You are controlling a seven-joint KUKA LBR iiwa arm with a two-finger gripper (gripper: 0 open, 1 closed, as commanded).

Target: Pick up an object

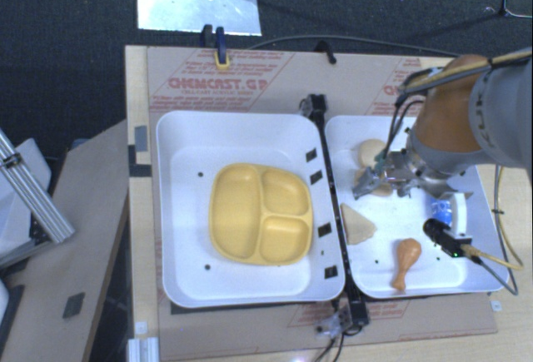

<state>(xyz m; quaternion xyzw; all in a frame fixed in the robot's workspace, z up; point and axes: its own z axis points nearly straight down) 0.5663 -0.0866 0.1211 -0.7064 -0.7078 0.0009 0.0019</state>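
Arm's down in the right bin, poking around the toy food

The hand hangs low over a pale round bun-looking piece just behind it; can't tell if it's open or closed. A tan wedge lies just in front of the hand, a brown drumstick farther out front. Off to the far side, a yellow divided plate sits in the left bin on the worktop.
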